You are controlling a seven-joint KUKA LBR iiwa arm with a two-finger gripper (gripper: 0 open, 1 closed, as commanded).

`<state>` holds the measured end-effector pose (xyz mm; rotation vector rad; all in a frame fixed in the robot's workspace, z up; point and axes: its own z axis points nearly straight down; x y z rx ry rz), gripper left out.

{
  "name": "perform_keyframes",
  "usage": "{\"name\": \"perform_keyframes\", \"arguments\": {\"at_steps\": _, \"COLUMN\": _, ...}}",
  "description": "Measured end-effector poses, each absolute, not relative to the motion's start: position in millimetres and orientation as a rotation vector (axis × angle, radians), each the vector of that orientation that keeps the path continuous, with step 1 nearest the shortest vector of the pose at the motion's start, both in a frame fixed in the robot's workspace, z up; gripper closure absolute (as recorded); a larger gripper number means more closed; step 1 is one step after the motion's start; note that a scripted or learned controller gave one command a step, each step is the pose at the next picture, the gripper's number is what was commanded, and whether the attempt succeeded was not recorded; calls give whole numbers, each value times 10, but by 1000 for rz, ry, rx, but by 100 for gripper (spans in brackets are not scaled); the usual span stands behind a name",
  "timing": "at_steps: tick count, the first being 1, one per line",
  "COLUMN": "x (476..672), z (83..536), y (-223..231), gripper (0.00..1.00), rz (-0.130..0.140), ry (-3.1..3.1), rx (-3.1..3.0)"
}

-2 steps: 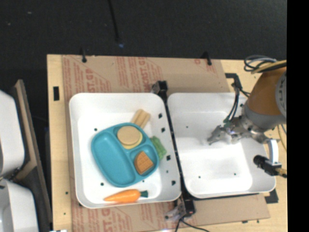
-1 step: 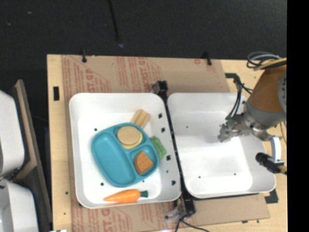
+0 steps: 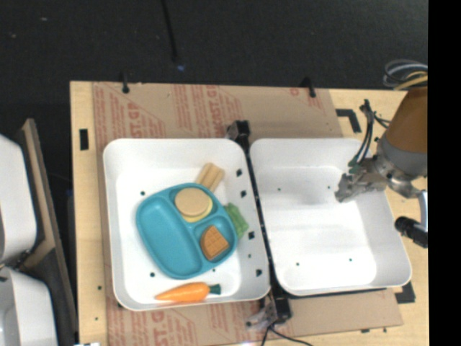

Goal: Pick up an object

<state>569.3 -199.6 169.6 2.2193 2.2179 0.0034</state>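
We saw the gripper [image 3: 348, 189] low over the right bin [image 3: 324, 265], near its far right wall; we couldn't tell its finger state. All objects sat in the left bin [image 3: 119, 193]: blue tray [image 3: 169, 240] carrying a round cookie [image 3: 194, 202] and a brown waffle piece [image 3: 215, 242], a carrot [image 3: 189, 292] near the front wall, a wooden block [image 3: 211, 174] just behind the tray.
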Motion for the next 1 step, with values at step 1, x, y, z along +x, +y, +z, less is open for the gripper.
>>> {"name": "perform_keyframes", "arguments": {"at_steps": 1, "x": 5701, "z": 2144, "y": -2004, "gripper": 100, "rz": 4, "ry": 2218, "rx": 2219}}
